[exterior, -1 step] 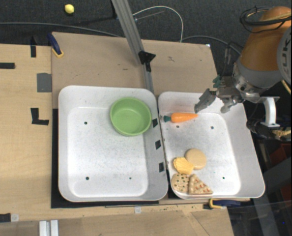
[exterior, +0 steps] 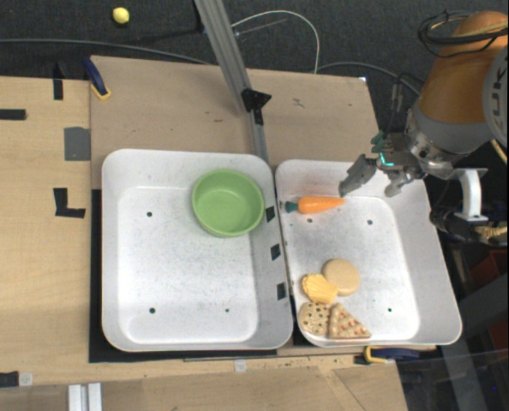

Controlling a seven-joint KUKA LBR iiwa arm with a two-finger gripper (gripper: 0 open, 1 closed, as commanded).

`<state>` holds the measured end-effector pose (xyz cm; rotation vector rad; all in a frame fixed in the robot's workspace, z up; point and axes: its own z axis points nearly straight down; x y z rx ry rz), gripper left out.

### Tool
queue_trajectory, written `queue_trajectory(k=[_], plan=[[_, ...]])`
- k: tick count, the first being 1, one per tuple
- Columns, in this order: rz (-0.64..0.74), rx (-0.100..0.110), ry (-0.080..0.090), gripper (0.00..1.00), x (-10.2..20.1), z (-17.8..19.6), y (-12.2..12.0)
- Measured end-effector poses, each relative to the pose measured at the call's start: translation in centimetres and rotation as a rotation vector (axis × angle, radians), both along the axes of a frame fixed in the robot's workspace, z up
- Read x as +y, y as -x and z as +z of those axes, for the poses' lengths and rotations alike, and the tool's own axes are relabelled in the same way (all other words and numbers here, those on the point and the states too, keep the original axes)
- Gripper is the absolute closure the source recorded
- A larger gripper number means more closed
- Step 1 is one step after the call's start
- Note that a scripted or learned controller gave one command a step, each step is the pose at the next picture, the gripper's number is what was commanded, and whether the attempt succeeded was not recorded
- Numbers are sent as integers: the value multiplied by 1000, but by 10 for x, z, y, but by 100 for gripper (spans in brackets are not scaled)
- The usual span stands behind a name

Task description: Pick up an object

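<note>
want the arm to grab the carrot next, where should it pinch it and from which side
Probably the thick orange middle of the carrot, coming straight down from above. It lies flat and lengthwise across the right bin near the far wall, so fingers should close across its narrow width. The gripper is just beside its tip.

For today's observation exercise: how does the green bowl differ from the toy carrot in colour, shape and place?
The green bowl is round and hollow, and sits in the left bin. The toy carrot is orange, thin and tapered, and lies flat in the right bin. Both rest near their bins' far edge.
</note>
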<state>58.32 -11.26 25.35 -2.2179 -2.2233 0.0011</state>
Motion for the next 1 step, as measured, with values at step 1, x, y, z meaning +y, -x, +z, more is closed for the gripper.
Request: queue_trajectory(k=[1], plan=[[-1,4,1,0,-6,-46,4]])
